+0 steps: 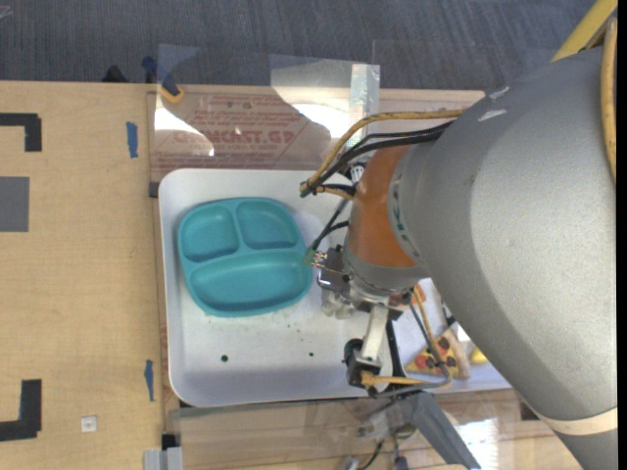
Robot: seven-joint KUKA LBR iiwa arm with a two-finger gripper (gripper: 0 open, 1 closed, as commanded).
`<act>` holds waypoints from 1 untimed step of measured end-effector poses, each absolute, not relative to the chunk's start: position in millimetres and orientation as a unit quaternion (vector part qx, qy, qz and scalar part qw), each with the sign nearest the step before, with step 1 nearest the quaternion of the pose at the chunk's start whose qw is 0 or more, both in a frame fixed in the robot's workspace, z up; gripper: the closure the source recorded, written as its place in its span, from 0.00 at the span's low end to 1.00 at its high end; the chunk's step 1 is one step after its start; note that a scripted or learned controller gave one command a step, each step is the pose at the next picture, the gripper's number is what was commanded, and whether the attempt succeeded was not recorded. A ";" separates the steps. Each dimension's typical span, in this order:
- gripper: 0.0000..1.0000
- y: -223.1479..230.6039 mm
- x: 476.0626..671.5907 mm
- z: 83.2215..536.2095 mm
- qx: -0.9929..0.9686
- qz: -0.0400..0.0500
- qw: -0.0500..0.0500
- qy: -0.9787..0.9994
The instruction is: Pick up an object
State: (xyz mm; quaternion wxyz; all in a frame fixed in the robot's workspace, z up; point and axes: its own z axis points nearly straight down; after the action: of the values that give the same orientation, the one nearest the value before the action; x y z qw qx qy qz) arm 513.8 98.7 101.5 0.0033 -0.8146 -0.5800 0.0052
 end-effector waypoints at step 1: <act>1.00 149.0 482.5 117.6 -0.896 0.002 0.002 -0.444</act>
State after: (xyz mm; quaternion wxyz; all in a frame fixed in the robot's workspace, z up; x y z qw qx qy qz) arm 482.5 149.0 117.6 0.0016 -0.8962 -0.4436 0.0017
